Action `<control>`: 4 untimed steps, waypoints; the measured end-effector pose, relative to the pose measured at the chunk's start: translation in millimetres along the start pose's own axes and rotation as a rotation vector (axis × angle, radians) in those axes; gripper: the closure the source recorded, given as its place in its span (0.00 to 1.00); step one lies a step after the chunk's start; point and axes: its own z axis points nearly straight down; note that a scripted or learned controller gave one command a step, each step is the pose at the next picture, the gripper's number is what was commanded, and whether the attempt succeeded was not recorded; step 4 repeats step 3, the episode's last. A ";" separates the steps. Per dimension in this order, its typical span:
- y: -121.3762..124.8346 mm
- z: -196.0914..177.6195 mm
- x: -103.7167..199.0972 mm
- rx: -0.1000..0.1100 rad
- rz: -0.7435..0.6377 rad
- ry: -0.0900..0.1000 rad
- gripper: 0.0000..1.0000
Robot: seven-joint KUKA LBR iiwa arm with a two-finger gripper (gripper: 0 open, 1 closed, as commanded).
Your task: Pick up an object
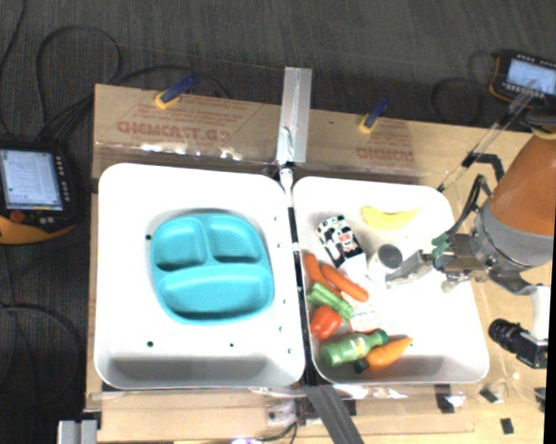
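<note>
From above, the claw (399,267) sits over the right white bin (460,317), at the end of the grey arm (502,244) that comes in from the right with its orange band (535,190). I cannot tell if the claw is open or shut, and I see no toy between its tips. Just above the claw lies a yellow banana (389,216). To the left of the claw, a little higher, is a small black and white cow carton (338,237). Left of the claw and lower lie a long orange carrot (336,278), a green bean pod (330,299) and a red pepper (324,322). Well below the claw, near the front wall of the bin, are a green bottle (351,348) and another orange carrot (389,351), touching each other. Far to the left of the claw is the left white bin (120,347), with a blue tray (211,264) in it that has three parts. Both bins sit on a light wood counter (442,147), with brown cardboard (185,126) behind the left bin and a metal post (295,114) between the bins. The floor (83,26) is dark carpet with black cables on it. A small screen box (22,187) lies on the floor far left of the claw, and one more (531,77) is up above the arm.
</note>
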 end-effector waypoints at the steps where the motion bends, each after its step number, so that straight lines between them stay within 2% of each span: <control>1: 55.3 128.1 40.6 0.001 0.146 -0.001 0.00; 2: 54.6 120.3 41.7 0.005 0.144 0.002 1.00; 3: 105.7 4.9 48.7 -0.002 0.001 -0.004 1.00; 4: 105.7 4.9 48.7 -0.002 0.001 -0.004 1.00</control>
